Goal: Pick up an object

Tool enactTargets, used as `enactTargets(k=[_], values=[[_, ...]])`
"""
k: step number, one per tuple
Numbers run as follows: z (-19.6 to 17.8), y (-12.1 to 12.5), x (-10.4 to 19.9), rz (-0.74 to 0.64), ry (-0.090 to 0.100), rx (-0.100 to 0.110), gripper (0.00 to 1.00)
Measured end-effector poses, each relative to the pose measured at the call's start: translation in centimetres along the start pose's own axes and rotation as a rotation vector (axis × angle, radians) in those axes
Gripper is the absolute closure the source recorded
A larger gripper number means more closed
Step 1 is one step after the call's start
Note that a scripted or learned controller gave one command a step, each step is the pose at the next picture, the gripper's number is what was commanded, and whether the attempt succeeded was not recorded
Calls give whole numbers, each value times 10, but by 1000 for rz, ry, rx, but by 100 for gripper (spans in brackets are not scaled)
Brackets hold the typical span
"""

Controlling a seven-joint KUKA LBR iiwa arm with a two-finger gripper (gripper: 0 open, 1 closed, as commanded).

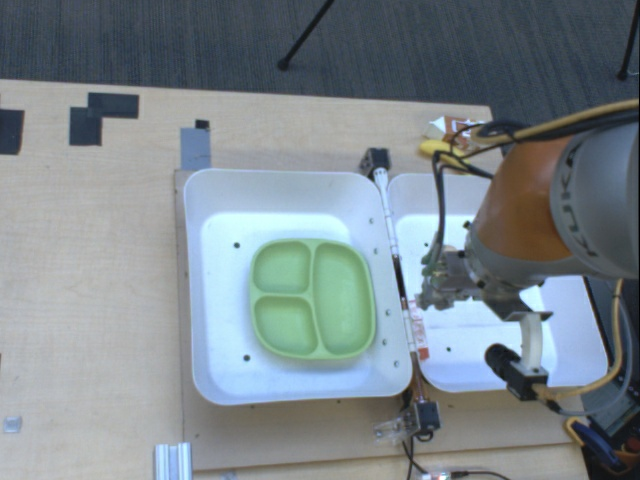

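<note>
Two shallow white bins sit side by side on a pale wooden bench, seen from above at a slant. Beyond the bench's far edge lies dark grey carpet, crossed by a thin black stand leg. Black tape patches mark the bench near its far left corner, and a small grey block stands just behind the left bin's far left corner.

The grey arm, with its orange band, reaches in from the right and hangs over the right bin, covering much of it. Yellow and black cables run along it near the bin's far edge. The gripper points down over the right bin's left side, close to the wall shared with the left bin; whether it is released or clenched cannot be told, and nothing can be seen in its grasp.

The left bin holds a light green plate with three compartments, lying flat in the middle of the bin floor, well apart from the gripper.

A small red and white label sits on the divide between the bins near their front edge; its writing is too small to read.
</note>
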State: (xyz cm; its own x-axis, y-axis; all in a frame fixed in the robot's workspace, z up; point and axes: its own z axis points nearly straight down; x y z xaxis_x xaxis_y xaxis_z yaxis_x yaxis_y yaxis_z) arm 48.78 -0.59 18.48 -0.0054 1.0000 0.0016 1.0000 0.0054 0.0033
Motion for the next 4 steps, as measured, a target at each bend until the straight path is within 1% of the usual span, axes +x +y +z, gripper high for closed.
enactTargets(k=[1, 2, 3, 4], values=[[0, 0, -1, 1, -1, 1, 0], [0, -1, -73, 2, -3, 0, 0], [98, 0, -96, 4, -2, -4, 0], [87, 2, -96, 3, -2, -9, 100]])
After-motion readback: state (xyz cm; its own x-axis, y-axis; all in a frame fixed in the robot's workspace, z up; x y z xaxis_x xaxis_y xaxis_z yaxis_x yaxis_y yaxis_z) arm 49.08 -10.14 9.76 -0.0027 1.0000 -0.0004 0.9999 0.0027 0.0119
